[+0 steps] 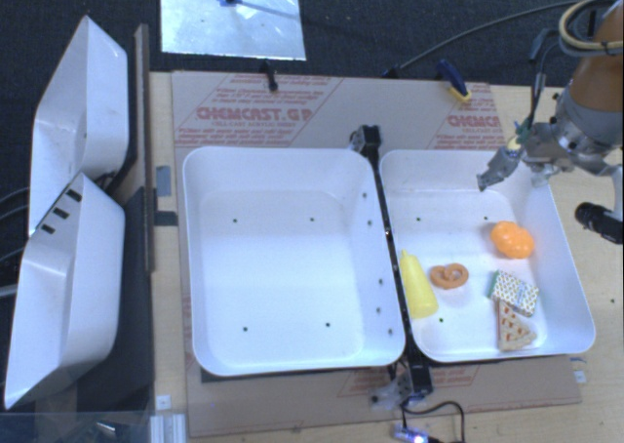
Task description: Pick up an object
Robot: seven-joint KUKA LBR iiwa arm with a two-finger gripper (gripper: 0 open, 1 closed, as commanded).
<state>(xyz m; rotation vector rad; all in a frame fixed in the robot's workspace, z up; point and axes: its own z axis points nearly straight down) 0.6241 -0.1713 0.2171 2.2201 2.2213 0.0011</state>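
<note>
My gripper [502,166]: it hangs over the far edge of the right bin [565,265], at the end of my arm [590,90], which comes in from the right. It touches nothing and holds nothing.
State of my fingers: I see one grey tip that points down and to the left toward the bin floor. The picture is too small for me to tell if the fingers are spread or pressed together, so I do not guess.
Orange ball [512,239]: the nearest thing, just below my fingers and a little to the right. It looks round and smooth, probably light. I think it can roll or slip, so I should close across its middle, from straight above.
Pretzel [449,276]: lower and to the left of my fingers. It looks small, flat and stiff, hard to take from the floor. The outer rim is the best place.
Yellow piece [418,286]: further to the left, lying against the bin wall beside the left bin [292,265]. It looks long and smooth. The wall leaves little room for one finger.
Green checked block [514,292] and wedge [514,326]: well below my fingers, touching each other. They look light and stiff, but they are too close together.
My choice: the orange ball, in my judgement.
</note>
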